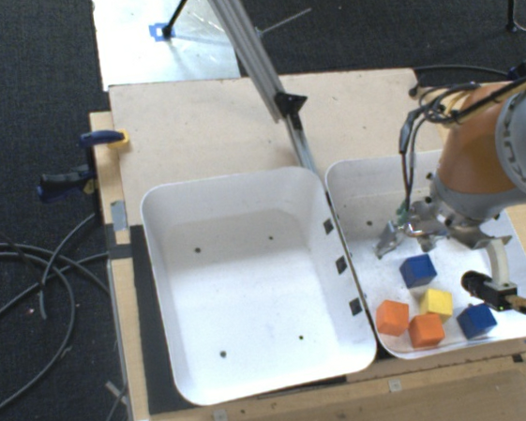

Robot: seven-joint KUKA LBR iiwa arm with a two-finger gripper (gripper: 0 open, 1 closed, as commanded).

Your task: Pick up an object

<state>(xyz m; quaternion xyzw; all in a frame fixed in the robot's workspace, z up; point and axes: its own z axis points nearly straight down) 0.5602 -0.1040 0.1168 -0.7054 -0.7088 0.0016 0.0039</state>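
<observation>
Several small cubes lie in the near part of the right bin (354, 185). A blue cube (418, 270) is farthest back, with a yellow cube (436, 302) just in front of it. Two orange cubes (392, 316) (426, 330) and a second blue cube (477, 320) sit along the front rim. My gripper (406, 240) hangs over the middle of this bin, just behind the first blue cube. It is open, with nothing between its fingers. The grey and orange arm (483, 156) reaches in from the right and covers the bin's far right side.
The left bin (243, 283) stands beside the right one, sharing a raised middle wall (340, 262). A slanted metal pole (259, 54) crosses the bench behind the bins. A blue clamp (80, 178) and black cables (25, 279) are off to the left.
</observation>
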